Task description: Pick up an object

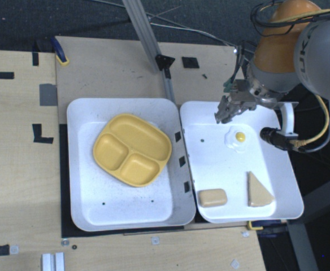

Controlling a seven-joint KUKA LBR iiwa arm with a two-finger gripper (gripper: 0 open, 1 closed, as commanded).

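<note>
Two white bins on the counter, and the claw (224, 116) hangs over the right bin's (210, 151) far end, grip impossible to tell from here, just beside a fried egg (238, 138), with a tan block (212, 197) and wedge (259, 191) nearer, yellow tray (132, 149) left.

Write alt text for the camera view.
The arm's hand hovers at the right bin's far edge, near a fried egg, tan block and wedge. The left bin holds a yellow divided plate.
</note>
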